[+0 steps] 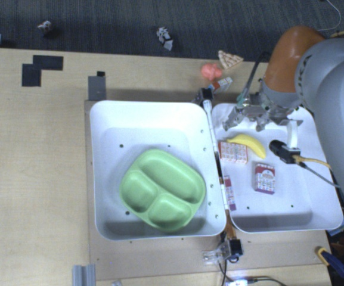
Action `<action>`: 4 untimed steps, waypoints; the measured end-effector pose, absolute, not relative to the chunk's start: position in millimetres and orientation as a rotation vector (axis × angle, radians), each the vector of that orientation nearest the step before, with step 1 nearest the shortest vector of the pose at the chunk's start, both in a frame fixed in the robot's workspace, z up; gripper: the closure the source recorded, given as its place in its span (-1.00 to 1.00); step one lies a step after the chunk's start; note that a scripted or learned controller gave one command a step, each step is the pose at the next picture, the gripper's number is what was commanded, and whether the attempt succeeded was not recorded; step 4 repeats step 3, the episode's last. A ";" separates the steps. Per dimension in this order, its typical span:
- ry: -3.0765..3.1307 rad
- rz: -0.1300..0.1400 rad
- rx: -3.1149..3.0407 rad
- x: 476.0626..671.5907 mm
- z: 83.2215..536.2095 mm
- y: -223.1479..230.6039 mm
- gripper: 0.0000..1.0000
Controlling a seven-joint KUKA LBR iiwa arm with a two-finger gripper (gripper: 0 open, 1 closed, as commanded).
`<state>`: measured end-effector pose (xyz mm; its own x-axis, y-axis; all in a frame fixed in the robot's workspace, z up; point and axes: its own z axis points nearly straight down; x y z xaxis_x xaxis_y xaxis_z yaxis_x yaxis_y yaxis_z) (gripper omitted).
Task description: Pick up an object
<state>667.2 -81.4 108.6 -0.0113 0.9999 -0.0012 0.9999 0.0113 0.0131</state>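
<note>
The right bin (303, 213) holds a yellow banana (249, 144), a small white and pink box (233, 152) and a red carton (265, 178). A narrow pink and white pack (228, 193) lies along the divider between the bins. My gripper (247, 120) hangs over the back of the right bin, just behind the banana and apart from it. Nothing shows held in it. The left bin (109, 130) holds a green divided plate (163, 188), lying slightly tilted.
On the bench behind the bins lie a pink lump (211, 71) and a tan wedge (230, 59). The arm's large grey body (332, 100) covers the right bin's back right corner. Small bits lie on the dark floor (130, 11) beyond the bench.
</note>
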 end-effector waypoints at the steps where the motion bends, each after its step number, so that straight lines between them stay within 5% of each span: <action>1: 2.220 0.005 2.217 616.5 85.8 -92.9 -1.00; 2: 2.219 0.012 2.211 618.8 98.0 -92.1 1.00; 3: 2.225 0.008 2.214 598.9 203.8 -19.3 1.00; 4: 2.225 0.008 2.214 598.9 203.8 -19.3 1.00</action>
